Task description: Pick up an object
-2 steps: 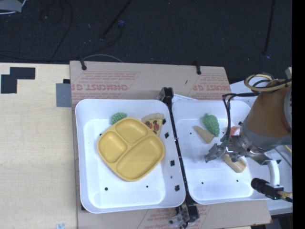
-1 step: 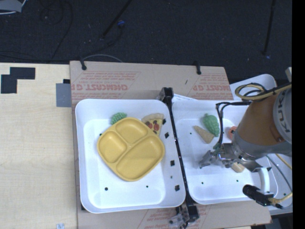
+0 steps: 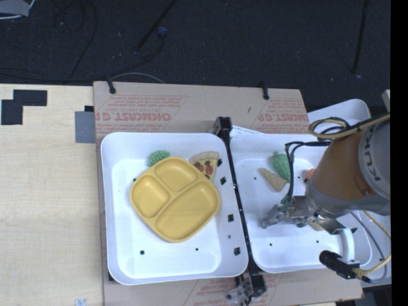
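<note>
Tan wedge [image 3: 273, 179] lies near right bin's [image 3: 280, 260] centre.

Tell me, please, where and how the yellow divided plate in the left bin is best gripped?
Probably by its raised outer rim, from above. The yellow divided plate lies flat in the left bin, too broad to span. Its lower-left edge has open floor; toys touch the upper edge.

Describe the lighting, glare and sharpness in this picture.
Camera view: even overhead light, with the white bins bright, nearly washed out, and the floor behind them dark; only faint shadows under the yellow tray; the whole picture is soft, so the gripper and small toys look slightly blurred.
</note>
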Robot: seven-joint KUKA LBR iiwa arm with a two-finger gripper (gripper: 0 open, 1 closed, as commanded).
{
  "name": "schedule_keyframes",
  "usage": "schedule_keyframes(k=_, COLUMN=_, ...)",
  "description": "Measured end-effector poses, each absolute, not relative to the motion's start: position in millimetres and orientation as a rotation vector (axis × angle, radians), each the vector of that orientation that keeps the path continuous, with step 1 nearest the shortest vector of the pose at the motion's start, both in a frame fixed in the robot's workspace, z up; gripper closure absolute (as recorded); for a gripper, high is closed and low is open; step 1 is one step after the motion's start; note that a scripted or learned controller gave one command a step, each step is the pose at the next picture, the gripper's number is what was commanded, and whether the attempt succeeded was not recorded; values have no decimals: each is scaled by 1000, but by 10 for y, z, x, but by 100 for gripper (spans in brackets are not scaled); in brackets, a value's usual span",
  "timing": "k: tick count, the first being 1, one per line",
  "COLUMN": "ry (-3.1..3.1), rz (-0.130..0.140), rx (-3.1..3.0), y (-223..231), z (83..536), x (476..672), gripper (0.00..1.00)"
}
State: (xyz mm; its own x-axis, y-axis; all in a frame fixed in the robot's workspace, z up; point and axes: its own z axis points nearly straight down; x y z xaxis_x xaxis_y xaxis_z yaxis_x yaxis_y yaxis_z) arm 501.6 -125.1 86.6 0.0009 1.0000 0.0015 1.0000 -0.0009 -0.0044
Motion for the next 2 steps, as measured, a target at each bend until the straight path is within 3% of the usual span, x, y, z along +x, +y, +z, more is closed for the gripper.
schedule_keyframes(k=1, ry=-2214, rz=1, rx=-2225, y=-1260, z=984, x=5023, gripper=100)
schedule_keyframes(k=2, ry=-2223, rz=-1, rx=-2222, y=-1319, z=1589, x=5070, gripper=100)
